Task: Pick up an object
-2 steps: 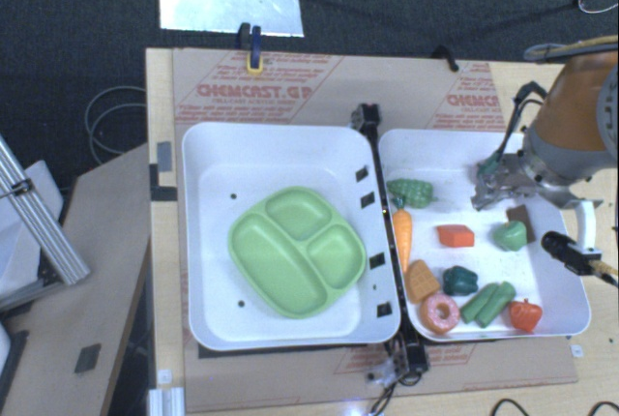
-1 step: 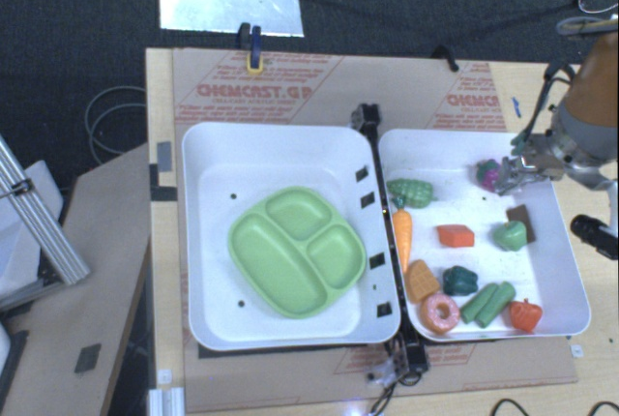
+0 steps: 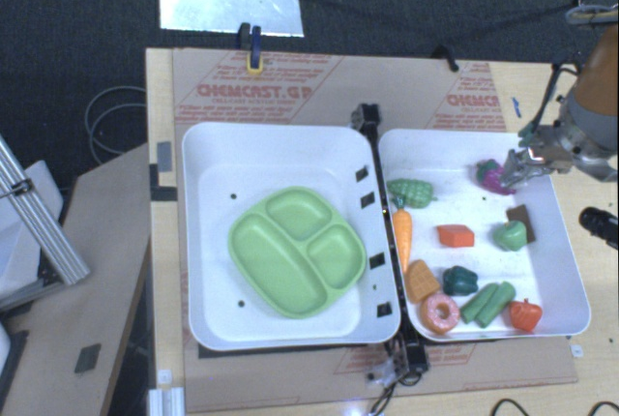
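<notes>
Gripper (image 3: 517, 168) sits low in the right bin (image 3: 571, 254), at its upper right area, right against a purple toy (image 3: 489, 176), maybe an eggplant or grapes, hard to say. Finger state: cannot tell, blurred metal merging with the toy.

Landmark = orange carrot (image 3: 402, 235) by the bin divider. Purple toy is well right of and above the carrot, close to the bin's far wall.

Risks, as judgement: the contact looks to be on the toy's right end only, so a closing pinch could squirt it left or leave it half caught and dropping on the lift. The far wall is near; the toy could get pushed against it. The green pepper-like piece (image 3: 511, 235) and small brown block (image 3: 519, 214) lie just below the gripper and could get bumped on a retry.

Toy's long axis: roughly left-right, slightly tilted, far end pointing left toward the carrot side; its exact shape is unclear.
</notes>
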Robot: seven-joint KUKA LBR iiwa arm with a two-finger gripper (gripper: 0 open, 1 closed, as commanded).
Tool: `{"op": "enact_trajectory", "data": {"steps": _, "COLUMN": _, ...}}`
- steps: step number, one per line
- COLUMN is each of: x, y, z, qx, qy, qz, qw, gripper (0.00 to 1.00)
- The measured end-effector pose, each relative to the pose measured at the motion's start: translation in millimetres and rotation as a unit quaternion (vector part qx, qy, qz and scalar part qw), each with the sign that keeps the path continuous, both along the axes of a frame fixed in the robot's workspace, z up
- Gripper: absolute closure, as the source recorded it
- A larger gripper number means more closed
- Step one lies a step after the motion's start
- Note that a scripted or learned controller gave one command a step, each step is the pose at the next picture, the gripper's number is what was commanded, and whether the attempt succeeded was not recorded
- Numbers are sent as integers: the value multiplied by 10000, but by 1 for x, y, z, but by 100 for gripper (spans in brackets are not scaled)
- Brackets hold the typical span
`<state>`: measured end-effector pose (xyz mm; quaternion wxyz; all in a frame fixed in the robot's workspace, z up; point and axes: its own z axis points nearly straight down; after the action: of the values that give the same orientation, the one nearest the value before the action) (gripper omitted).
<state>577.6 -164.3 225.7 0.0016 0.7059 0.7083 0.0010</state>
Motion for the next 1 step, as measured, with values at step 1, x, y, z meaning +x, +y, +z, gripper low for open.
{"op": "enact_trajectory", "data": {"steps": 1, "x": 31, "y": 56, "z": 2, "qx": 14, "qy": -3, "qz": 37, "qw": 10000, "gripper": 100}}
